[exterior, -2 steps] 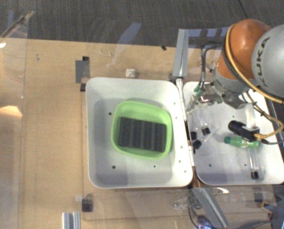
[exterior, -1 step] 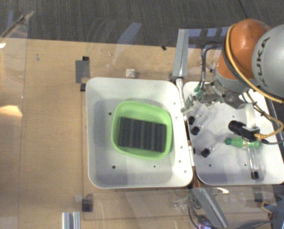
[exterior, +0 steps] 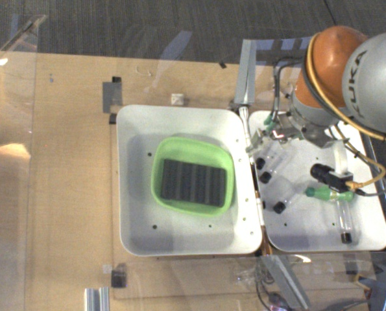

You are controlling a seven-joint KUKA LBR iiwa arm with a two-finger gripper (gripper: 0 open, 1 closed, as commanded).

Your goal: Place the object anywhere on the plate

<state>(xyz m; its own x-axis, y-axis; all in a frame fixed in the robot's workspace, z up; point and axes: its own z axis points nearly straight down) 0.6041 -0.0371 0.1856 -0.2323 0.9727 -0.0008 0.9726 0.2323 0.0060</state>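
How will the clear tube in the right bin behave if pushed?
The clear tube looks round and lies flat on the right bin floor, so it would probably roll. Thin and see-through, it is likely light, perhaps slippery, and fragile if glass.

Green plate (exterior: pixel 193 148) flat, mid left bin (exterior: pixel 141 232) (dark ribbed slab (exterior: pixel 193 180) lying inside).

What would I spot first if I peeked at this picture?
The bright green plate jumps out first. It sits in the middle of the left white bin and has a dark ridged patch inside. Next comes the big grey robot arm with its orange band, leaning in from the right over the right bin, where a small green piece lies.
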